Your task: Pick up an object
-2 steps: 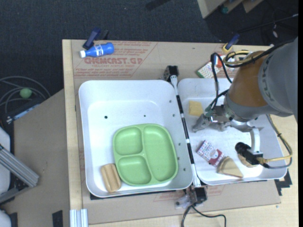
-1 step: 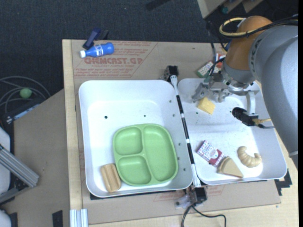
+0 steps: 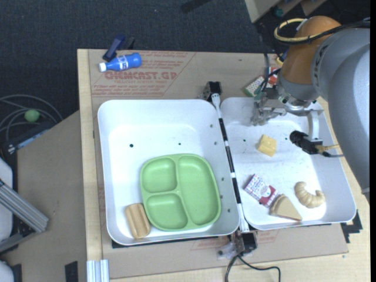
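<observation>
Overhead, end effector (image 3: 262, 115) hovers (near cheese (image 3: 267, 145)).

Bright, even overhead light, mild glare on the white bins (image 3: 117, 157), soft short shadows, slightly soft focus.

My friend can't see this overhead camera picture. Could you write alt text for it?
A grey robot arm reaches from the right, its gripper over the far end of the right white bin, which bears a yellow block, a red-and-white packet, a wedge and a croissant. The left bin bears a green divided plate and a tan bar.
</observation>
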Tool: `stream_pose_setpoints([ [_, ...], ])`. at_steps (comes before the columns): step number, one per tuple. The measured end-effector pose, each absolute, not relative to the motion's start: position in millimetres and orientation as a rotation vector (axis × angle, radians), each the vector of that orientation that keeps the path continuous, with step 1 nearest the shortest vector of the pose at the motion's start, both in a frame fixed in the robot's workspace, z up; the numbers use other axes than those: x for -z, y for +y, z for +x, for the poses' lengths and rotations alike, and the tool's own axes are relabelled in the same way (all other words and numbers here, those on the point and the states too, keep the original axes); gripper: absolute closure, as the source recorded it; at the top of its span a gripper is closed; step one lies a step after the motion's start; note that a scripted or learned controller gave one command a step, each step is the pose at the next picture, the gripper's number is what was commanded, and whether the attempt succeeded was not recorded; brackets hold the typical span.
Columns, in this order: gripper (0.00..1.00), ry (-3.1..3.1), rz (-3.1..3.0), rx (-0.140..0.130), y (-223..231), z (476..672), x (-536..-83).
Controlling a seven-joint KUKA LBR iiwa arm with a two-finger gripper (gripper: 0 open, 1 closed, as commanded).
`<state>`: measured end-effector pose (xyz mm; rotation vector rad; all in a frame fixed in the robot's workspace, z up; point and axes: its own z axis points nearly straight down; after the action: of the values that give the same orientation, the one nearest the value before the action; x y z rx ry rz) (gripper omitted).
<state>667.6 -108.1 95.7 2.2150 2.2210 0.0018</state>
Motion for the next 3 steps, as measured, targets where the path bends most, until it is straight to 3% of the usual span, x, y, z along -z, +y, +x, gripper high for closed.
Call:
stream_pose_setpoints([
  [1, 0.00, 2.222, 2.216, -0.001, -107.9, 667.4, -95.3],
  [2, 0.00, 2.221, 2.224, 0.002, -127.3, 619.1, -84.3],
  [3, 1.00, 2.220, 2.221, -0.001, -126.8, 620.1, -95.2],
])
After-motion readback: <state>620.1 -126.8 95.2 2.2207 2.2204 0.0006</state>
